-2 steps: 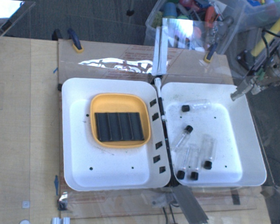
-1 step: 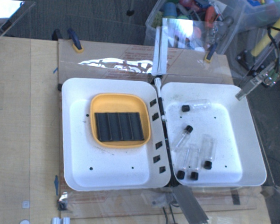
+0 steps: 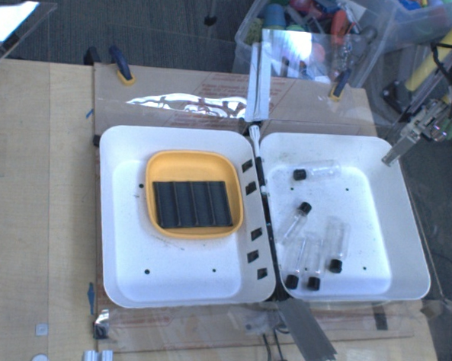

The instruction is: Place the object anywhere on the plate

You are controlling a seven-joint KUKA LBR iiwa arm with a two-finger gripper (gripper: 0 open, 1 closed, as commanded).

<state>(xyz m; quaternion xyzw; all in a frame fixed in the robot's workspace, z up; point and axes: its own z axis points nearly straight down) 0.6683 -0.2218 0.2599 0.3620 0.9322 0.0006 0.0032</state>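
Yellow plate (image 3: 156, 172), dark insert, in left bin (image 3: 113, 276); clear vials (image 3: 299, 226) scattered in right bin (image 3: 405, 248).
Gripper (image 3: 412, 138) at upper right, beyond right bin's far corner; jaw state cannot be told. Nearest vials lying left and below, long axes mixed.

The yellow plate (image 3: 195, 193) sits in the left bin (image 3: 121, 276), open from above, a dark ribbed insert (image 3: 192, 204) covering its middle. Bare white floor rings it. In the right bin (image 3: 405, 255), clear black-capped vials (image 3: 307, 249) crowd the lower centre; the right part is free.
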